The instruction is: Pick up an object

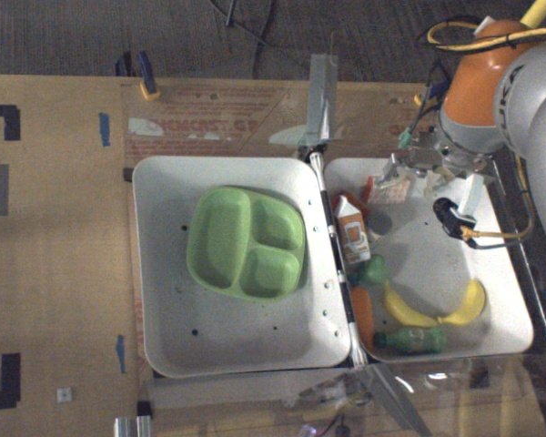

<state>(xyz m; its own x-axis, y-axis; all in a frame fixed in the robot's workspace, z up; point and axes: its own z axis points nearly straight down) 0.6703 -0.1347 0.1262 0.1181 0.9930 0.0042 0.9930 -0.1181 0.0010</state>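
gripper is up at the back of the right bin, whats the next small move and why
Probably shift the gripper toward the near side of the right bin and lower it. It sits at the bin's far edge, with nothing visibly between its fingers, while the milk carton, bananas, carrot and green bottle lie nearer the divider and front wall.
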